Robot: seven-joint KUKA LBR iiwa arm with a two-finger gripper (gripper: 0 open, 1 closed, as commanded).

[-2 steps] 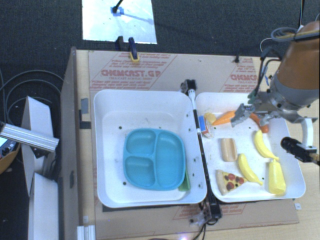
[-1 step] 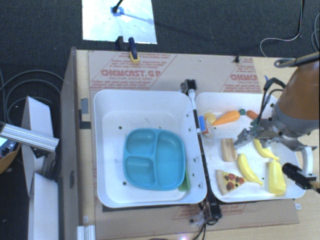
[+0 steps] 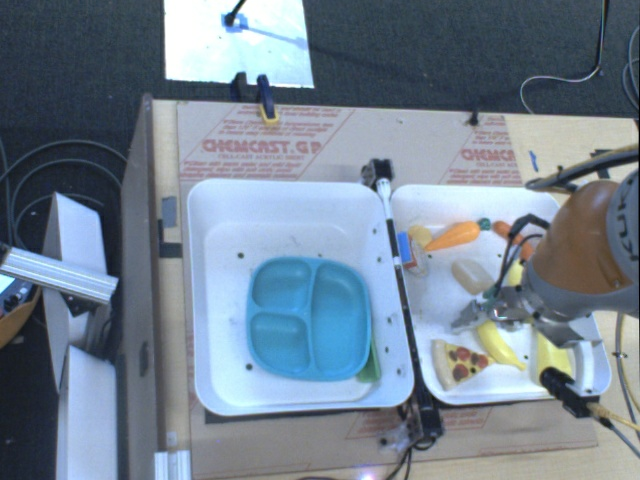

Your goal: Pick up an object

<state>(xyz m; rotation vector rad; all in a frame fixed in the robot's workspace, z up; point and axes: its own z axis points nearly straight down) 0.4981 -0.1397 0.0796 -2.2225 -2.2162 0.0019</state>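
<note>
pizza slice (image 3: 459,360): lying at right bin's (image 3: 437,393) front edge
banana (image 3: 497,343): just beside pizza, under the pincer (image 3: 487,314)
pincer: low over banana; grip state cannot be told
blue plate (image 3: 305,318): in left bin (image 3: 225,233)

Two white plastic bins (image 3: 222,388), smooth, faintly glossy. Blue sectioned plastic plate (image 3: 306,318), satin sheen. Toy yellow banana (image 3: 497,345) at 4 o'clock, glossy plastic. Printed brown cardboard-like sheet (image 3: 330,143) at 12 o'clock, matt.
</note>
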